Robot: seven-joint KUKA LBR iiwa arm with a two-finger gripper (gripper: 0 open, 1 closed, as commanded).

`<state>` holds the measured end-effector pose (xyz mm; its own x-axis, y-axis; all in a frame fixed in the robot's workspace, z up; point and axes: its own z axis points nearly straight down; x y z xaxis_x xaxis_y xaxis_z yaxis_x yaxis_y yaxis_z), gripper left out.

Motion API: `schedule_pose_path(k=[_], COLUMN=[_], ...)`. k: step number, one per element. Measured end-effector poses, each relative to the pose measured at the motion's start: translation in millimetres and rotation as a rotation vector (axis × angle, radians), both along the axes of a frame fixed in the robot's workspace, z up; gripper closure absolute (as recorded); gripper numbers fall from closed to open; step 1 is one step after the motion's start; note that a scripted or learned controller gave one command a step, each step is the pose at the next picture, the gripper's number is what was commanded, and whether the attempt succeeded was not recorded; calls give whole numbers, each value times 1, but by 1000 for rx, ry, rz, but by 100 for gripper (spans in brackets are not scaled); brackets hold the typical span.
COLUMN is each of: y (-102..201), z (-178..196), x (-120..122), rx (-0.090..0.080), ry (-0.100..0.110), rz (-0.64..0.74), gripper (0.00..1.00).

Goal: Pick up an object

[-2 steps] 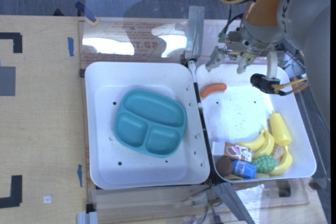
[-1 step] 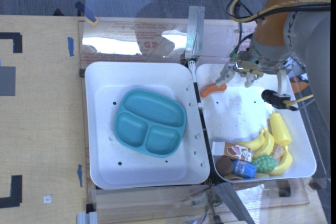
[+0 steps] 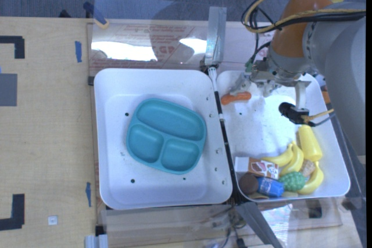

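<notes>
My gripper (image 3: pixel 260 79) hangs over the far left part of the right bin (image 3: pixel 340 174), under the orange-banded wrist. A small orange carrot-shaped piece (image 3: pixel 235 98) lies on the bin floor just left of and below the gripper; whether they touch I cannot tell. Toward the bin's near right corner lies a pile: yellow bananas (image 3: pixel 289 157), a yellow pepper-like piece (image 3: pixel 309 143), a green knobbly piece (image 3: pixel 294 181), a blue can (image 3: pixel 271 187), a brown round piece (image 3: pixel 249 183) and a small printed box (image 3: pixel 264 168).
The left bin (image 3: pixel 107 142) holds a teal divided plate (image 3: pixel 167 135) in its middle. A metal divider post (image 3: pixel 216 38) stands at the far edge between the bins. The bare white floor in the right bin's middle (image 3: pixel 256 130) offers free room.
</notes>
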<state>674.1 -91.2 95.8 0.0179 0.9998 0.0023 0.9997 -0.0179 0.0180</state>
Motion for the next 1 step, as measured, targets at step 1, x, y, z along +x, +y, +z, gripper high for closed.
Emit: schedule_pose_path(k=[1], y=[-2], z=[-11], x=[-23], rx=[-2], ry=[19], rz=[65], gripper=[0])
